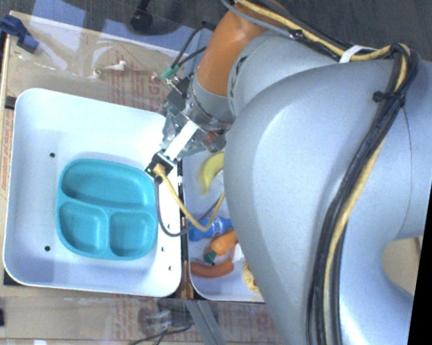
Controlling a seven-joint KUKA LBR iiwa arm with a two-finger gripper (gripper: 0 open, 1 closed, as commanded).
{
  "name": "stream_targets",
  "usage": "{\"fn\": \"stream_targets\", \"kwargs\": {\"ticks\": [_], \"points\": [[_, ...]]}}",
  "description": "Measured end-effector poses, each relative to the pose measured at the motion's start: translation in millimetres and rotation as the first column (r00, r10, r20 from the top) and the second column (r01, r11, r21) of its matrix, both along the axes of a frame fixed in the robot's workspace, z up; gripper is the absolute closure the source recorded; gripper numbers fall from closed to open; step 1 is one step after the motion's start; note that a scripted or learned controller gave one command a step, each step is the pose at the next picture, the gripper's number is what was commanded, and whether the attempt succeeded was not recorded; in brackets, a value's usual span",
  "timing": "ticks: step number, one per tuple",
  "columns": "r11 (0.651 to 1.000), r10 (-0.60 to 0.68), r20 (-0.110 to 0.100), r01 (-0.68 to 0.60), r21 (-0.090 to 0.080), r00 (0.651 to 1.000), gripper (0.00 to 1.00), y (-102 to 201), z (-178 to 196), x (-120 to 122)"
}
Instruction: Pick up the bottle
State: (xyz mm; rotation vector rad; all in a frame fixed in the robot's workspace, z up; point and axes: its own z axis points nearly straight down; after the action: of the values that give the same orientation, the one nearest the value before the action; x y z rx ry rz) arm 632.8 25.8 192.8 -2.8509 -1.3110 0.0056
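Left bin (pixel 24 178) held a teal tray (pixel 106 209). At centre, the gripper (pixel 196 130) hung near the bins' shared edge; its opening could not be told. Right bin (pixel 223 291) held the blue bottle (pixel 221 228), between banana (pixel 212 172) and carrot (pixel 223 246).

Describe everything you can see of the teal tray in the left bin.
The teal tray looks like smooth plastic, a rounded rectangle with a raised rim and three compartments: one wide one at the top, two smaller below. It lies flat on the floor of the left white bin, nearer its right wall.
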Motion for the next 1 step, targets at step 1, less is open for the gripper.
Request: {"fn": "stream_targets", "kwargs": {"ticks": [1], "points": [[0.976, -0.217, 0.000, 0.217, -0.001, 0.976, 1.00, 68.5, 56.3, -17.6]]}}
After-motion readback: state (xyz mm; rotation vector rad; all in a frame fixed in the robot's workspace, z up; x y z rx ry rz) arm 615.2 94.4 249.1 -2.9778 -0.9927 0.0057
